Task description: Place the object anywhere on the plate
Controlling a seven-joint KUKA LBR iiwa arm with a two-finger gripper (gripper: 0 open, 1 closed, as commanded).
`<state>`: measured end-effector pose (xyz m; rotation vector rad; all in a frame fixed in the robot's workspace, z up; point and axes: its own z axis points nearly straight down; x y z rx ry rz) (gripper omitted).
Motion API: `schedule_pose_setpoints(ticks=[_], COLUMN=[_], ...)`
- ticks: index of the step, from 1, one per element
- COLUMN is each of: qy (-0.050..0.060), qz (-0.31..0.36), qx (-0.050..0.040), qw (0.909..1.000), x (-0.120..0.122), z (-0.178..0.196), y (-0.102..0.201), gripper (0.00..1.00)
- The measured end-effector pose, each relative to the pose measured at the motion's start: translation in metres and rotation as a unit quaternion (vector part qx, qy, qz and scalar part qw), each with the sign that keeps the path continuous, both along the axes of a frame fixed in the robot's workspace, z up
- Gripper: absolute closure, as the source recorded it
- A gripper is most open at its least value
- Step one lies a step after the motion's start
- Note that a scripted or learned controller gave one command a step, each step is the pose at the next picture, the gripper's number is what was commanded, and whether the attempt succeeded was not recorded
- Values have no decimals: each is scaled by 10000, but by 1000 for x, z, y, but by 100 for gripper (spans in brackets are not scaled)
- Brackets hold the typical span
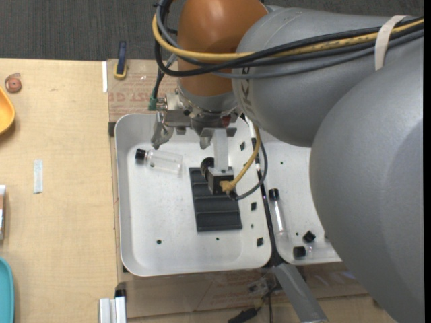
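My gripper (182,138) hangs over the back of the left bin (135,247), its two fingers spread apart and nothing between them. A clear vial with a black cap (159,161) lies on its side on the bin floor, just in front of the left finger (159,134). In the middle of the same bin a black ribbed block (217,210) lies flat, in front of the wrist. The rim of an orange dish (4,113) pokes in at the far left edge of the bench.
The right bin (316,254) holds a clear tube (276,215) and two small black pieces (308,237), mostly under the arm. A teal rim (4,291) shows at bottom left. A small white strip (38,177) lies on the wooden bench.
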<state>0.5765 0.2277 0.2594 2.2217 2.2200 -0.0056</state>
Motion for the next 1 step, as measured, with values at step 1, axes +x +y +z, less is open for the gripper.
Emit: schedule_pose_setpoints(ticks=[1], qy=[5], qz=[1125], qx=[3], qw=[9937], x=[22], z=[-24], y=[-1], gripper=[0])
